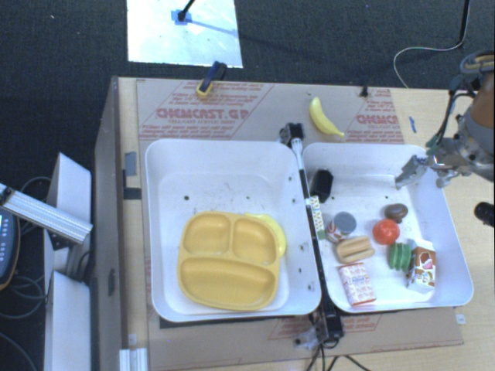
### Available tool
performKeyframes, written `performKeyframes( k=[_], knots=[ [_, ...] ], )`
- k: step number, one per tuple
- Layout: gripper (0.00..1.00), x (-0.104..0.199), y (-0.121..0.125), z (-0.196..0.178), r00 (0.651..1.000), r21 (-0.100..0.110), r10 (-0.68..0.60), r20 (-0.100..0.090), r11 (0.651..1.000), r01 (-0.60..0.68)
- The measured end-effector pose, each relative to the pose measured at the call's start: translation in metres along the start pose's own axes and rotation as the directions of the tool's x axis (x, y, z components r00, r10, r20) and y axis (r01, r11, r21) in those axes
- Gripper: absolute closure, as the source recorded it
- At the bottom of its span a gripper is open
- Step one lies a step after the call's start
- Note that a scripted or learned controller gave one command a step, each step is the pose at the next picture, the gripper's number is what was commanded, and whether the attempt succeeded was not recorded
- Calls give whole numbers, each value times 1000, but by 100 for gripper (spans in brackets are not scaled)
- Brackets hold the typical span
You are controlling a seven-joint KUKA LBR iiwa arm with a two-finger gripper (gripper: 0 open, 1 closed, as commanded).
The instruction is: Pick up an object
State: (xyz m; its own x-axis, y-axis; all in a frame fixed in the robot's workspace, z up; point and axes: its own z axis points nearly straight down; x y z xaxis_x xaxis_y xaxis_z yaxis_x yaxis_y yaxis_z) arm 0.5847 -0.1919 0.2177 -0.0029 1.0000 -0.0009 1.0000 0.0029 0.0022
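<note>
The right bin (456, 230) holds several small items: a black block (321, 182), a grey round can (343, 223), a toy hot dog (354, 248), a red tomato (386, 231), a brown piece (397, 211), a green piece (400, 255), a red-and-white carton (356, 283) and a small printed box (422, 269). My gripper (427, 175) hangs over the bin's far right corner, above and beyond the brown piece. Its fingers (408, 173) are spread open with nothing between them.
The left bin (166, 207) carries a yellow divided plate (230, 259). A yellow banana (325, 119) lies on the bench behind the right bin. A black bar (307, 207) runs between the two bins. A yellow-and-blue clip (209, 80) sits at the bench's far edge.
</note>
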Motion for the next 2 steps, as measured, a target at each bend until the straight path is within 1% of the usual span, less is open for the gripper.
performKeyframes(
  k=[1, 2],
  knots=[
    [0, -9, -7, 130, 1000, 4, 2, -1, 1000, -2],
    [100, -10, -5, 117, 1000, -2, 0, 0, 1000, 0]
  ],
)
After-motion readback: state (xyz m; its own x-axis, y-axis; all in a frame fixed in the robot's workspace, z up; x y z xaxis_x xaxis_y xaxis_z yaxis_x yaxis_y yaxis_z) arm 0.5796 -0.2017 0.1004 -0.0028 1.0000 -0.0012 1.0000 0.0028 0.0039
